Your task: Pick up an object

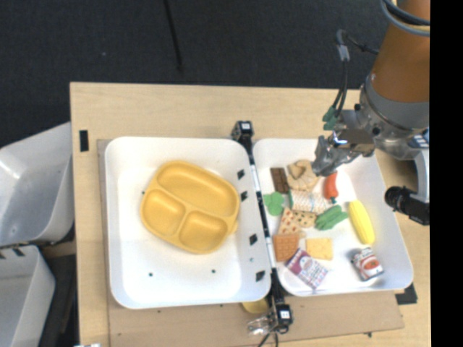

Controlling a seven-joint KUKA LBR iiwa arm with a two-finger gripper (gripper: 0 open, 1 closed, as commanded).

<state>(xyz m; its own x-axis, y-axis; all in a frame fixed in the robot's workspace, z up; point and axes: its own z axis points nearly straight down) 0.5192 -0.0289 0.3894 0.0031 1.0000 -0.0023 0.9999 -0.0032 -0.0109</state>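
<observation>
The hand (327, 159), grip unclear, hangs low over the far corner of the right bin (394, 231), seemingly targeting the orange carrot (330, 186) below.

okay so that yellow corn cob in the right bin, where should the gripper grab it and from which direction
Probably take the corn cob across its middle, coming straight down from above. It lies flat and long, running roughly toward the bin's near edge, so fingers closing across its narrow width should fit. There is bare floor of the right bin on its far-right side; the green piece sits close on the other side.
</observation>
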